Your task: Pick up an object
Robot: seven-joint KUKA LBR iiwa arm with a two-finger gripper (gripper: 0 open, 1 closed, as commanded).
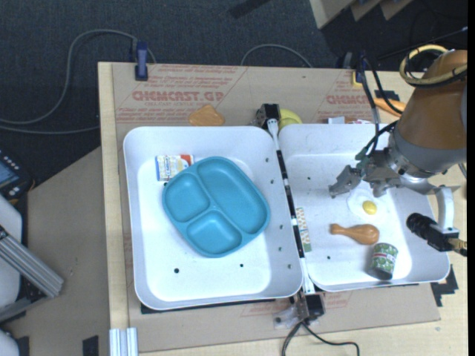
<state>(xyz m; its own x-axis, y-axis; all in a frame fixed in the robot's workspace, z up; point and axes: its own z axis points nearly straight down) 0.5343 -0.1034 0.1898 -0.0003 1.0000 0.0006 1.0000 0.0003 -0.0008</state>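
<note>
A: Start at the near edge. What sits in the right bin (415,273)?

B: Closest to the camera is a small green can (384,260), near the bin's front right corner. Just behind it lies a tan wooden pear-shaped piece (358,233), on its side with its thin neck pointing left. Behind that is a small yellow object (369,208), close under the arm.

A: And the claw (364,178)?

B: It hangs over the right bin, just above and left of the yellow object. Grey linkage parts spread out below the wrist, but I cannot tell whether the fingers are apart or together. Nothing is visibly between them.

A: So which step is this?

B: I judge it as the approach: the arm is over the bin with no object in its grip. The yellow object is the nearest candidate, the wooden piece next.

A: What does the next move need?

B: Centring over one item, then a straight descent. The yellow object looks small, so a slight offset could miss it or nudge it aside.

A: The left bin (148,273)?

B: A blue divided tray (215,206) fills its middle, with a small white carton (172,165) touching its far left rim. Beyond the bins, on the surface (111,199), lie an orange piece (205,115) and a yellow-green ball (288,117) at the junction.
</note>
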